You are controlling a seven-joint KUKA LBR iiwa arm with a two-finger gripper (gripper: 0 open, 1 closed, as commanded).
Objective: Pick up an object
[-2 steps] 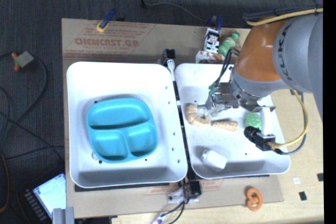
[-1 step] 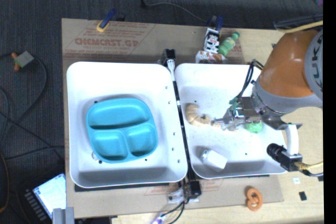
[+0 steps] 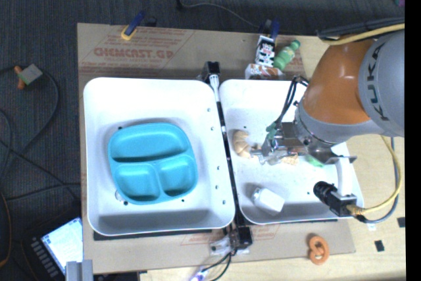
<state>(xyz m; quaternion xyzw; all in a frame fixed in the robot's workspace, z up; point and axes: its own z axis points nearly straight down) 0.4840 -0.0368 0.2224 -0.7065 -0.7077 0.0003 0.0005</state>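
The end effector (image 3: 276, 149) sits low in the right bin (image 3: 263, 92), a little right of the frame's centre, hanging from the grey and orange arm (image 3: 342, 95) that comes in from the right edge. Whether it is open or closed cannot be told from here (the metal and cabling blur together at its tip).

The nearest thing to take is a small tan object (image 3: 241, 141), lying just left of the end effector, close against the bin's left wall. It looks roundish, with no clear long axis to line up on. So the move would likely be a short shift toward frame-left, then down.

A white object (image 3: 268, 199) lies lower in the same bin, near its bottom wall, farther off and below-left of the end effector.

The left bin (image 3: 99, 95) holds a blue tray (image 3: 152, 161), well apart from all this.
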